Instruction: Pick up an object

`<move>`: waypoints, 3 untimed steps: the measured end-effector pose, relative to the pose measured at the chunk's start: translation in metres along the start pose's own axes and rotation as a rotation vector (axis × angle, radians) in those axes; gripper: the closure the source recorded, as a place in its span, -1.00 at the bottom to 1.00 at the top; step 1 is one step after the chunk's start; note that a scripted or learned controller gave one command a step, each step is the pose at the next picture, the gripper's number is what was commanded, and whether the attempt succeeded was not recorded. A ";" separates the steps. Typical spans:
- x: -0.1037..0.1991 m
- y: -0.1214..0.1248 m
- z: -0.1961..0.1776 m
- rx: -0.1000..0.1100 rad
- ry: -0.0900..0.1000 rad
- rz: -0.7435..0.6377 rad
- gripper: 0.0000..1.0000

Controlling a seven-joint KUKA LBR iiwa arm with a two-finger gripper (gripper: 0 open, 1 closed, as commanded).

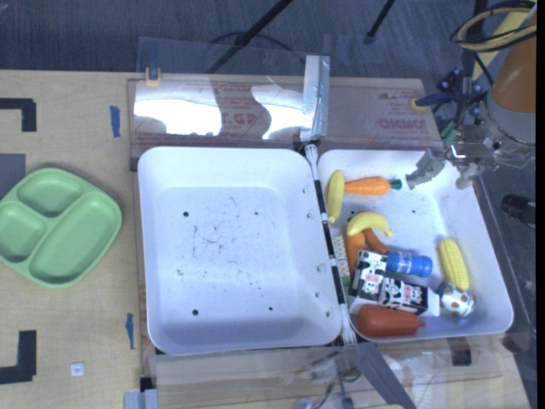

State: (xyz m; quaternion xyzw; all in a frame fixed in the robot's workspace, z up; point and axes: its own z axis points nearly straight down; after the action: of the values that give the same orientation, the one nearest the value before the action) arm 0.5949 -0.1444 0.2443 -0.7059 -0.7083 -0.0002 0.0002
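Objects for picking all lie in the right white plastic bin (490,237), so look there first: an orange plastic carrot with a green tip (370,186) sits near the far wall, with a yellow banana-shaped toy (335,194) just to its left along the divider. Nearer the middle you have a second curved yellow banana (370,223), and below it a blue-capped bottle (407,264) resting against a black-and-white patterned carton (387,290). A yellow corn cob (455,263) lies toward the right wall, a small silvery ball-like item (458,302) sits just below it, and a red-brown sausage-shaped toy (387,320) lies along the near wall. Your pincer (444,170) hangs over the far right corner of that bin, above the white floor and to the right of the carrot; its two fingers stand spread apart with nothing between them. The left white bin (234,245) shows only faint scuffs on its floor. On the wooden surface (68,331) to the left, well apart from both bins, rests a green divided plastic plate (55,226).
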 end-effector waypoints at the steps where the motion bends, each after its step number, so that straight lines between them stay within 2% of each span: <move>1: -0.002 -0.077 0.112 0.000 0.000 -0.029 -1.00; 2: -0.055 -0.087 0.141 -0.026 0.001 -0.048 -1.00; 3: -0.059 -0.087 0.131 -0.030 -0.004 -0.042 1.00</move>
State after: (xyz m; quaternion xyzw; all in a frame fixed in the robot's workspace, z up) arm 0.5080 -0.2033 0.1130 -0.6907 -0.7229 -0.0093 -0.0120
